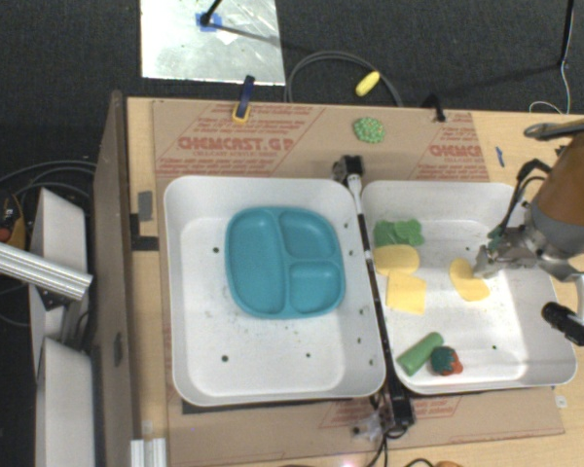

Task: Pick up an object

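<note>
The right bin (526, 358) holds several small objects. A green leafy piece (400, 231) lies at its upper left, with a yellow rounded piece (396, 258) and a pale yellow flat slab (406, 294) below it. A green cylinder (419, 352) and a red and green piece (447, 361) lie near the front. A yellow oval piece (468, 282) lies mid-bin. My gripper (489, 259) is down in the bin at that piece's upper right edge, and the wrist hides how its tips meet the piece.
The left bin (200, 358) holds a blue divided plate (284, 262). A metal clamp (350, 170) stands at the top of the divider between the bins. A green knobbly object (369, 129) and a yellow object (368, 84) lie on the cardboard behind the bins.
</note>
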Available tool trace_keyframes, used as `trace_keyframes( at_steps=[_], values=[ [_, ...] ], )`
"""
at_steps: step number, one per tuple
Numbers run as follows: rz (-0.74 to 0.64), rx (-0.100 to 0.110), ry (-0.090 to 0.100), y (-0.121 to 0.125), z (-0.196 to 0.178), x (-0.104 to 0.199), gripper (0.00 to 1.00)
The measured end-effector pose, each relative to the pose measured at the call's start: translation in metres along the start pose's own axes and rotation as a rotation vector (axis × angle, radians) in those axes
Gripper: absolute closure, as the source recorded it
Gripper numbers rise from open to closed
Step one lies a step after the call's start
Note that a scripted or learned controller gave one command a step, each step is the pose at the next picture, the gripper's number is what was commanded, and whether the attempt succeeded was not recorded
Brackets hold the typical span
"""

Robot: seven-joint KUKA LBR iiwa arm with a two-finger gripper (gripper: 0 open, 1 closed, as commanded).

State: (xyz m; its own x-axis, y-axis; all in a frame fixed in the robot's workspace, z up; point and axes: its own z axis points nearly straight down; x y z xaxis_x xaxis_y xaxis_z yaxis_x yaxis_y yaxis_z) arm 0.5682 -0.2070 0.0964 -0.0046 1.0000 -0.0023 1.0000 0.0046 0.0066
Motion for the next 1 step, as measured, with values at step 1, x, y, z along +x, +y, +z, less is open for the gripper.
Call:
trace_keyframes(
  at_steps=[1],
  values=[
    [0.0, 0.0, 0.0, 0.0001, 0.0, 0.0001, 0.0]
  ],
)
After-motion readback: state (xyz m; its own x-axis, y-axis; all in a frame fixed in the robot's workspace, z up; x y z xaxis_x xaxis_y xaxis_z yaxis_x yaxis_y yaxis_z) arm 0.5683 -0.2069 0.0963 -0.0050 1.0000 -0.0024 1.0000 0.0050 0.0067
